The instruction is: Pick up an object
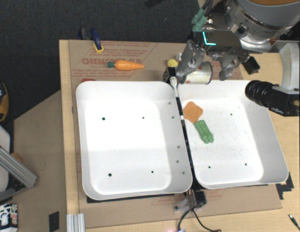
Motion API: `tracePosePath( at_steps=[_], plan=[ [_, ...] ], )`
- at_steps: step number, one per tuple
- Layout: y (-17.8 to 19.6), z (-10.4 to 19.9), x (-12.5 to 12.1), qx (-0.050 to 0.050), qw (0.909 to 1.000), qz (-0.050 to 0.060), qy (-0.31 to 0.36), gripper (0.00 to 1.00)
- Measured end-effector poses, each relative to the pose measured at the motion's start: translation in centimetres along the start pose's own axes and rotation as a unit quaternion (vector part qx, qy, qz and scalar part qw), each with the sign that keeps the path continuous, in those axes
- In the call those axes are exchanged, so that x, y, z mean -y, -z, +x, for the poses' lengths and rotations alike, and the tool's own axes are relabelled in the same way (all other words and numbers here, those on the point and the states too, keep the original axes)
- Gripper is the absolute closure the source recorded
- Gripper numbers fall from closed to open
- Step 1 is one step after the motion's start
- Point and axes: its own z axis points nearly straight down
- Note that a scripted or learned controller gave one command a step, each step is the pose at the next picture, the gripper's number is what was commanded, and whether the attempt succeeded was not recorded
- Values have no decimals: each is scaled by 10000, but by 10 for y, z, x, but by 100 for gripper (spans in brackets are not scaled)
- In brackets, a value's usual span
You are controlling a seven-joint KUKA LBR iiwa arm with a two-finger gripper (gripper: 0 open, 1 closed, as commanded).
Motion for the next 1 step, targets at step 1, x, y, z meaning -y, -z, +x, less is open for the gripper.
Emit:
tracePosePath(
  at_steps=[1],
  plan=[
    [11, 0, -1, -3, 10000, -20, 1, 100]
  ],
)
